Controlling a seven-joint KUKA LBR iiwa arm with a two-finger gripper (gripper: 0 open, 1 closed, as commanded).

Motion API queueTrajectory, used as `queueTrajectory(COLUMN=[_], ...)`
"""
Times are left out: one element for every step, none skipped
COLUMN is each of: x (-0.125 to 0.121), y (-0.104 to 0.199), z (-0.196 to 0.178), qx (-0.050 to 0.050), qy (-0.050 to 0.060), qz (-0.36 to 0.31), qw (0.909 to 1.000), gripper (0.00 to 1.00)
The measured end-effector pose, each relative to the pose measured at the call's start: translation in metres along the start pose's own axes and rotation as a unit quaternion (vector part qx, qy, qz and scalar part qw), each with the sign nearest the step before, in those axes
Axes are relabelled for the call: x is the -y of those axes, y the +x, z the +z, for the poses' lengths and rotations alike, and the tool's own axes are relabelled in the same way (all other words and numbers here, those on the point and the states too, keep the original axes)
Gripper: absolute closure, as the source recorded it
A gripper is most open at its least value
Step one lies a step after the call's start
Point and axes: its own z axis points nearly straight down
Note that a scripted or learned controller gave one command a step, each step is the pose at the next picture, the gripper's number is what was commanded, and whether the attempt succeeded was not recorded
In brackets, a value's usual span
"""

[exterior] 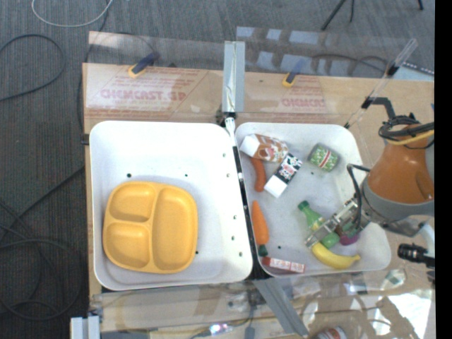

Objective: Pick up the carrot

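Cables (42, 55): black and white loops on grey floor, upper left of the frame and down the left edge.
Table (152, 94): brown cardboard-like top with faint red print, behind both bins; two small yellow-and-blue clips on it.
Left bin (134, 147): shallow, white, left half of the frame.
Yellow tray (150, 226): three compartments, lies in lower left part of left bin, nothing in it.
Right bin (339, 136): shallow, white, touching left bin along the centre seam.
Carrot (260, 222): orange with green end toward the bottom, lies lengthwise by the left wall of right bin, lower half; well apart from gripper.
Red flat packet (285, 264): at the bottom rim of right bin, just below carrot.
Sausage-like piece (259, 174): orange-brown, upper left of right bin, above carrot.
Snack bag (270, 147): red and white, top left corner of right bin.
Cow-print carton (284, 174): black and white, tilted, just right of sausage-like piece.
Green can (323, 157): on its side, upper middle of right bin.
Green bottle (311, 216): lies just left of gripper.
Banana (335, 257): yellow, lower right of right bin, below gripper.
Gripper (332, 228): low in right bin, lower right, between green bottle and banana; open or clenched cannot tell.
Arm (399, 179): orange band, grey body, enters at the right edge.
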Motion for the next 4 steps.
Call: queueTrajectory(x=[-0.011, -0.035, 0.008, 0.005], y=[-0.006, 0.052, -0.007, -0.007], z=[-0.116, 0.002, -0.003, -0.012], qx=[-0.004, -0.002, -0.005, -0.004], qy=[0.004, 0.001, 0.002, 0.0], qz=[0.081, -0.031, -0.185, -0.185], qw=[0.9967, 0.9995, 0.9826, 0.9827], gripper=[0.0, 0.0, 0.0, 1.0])
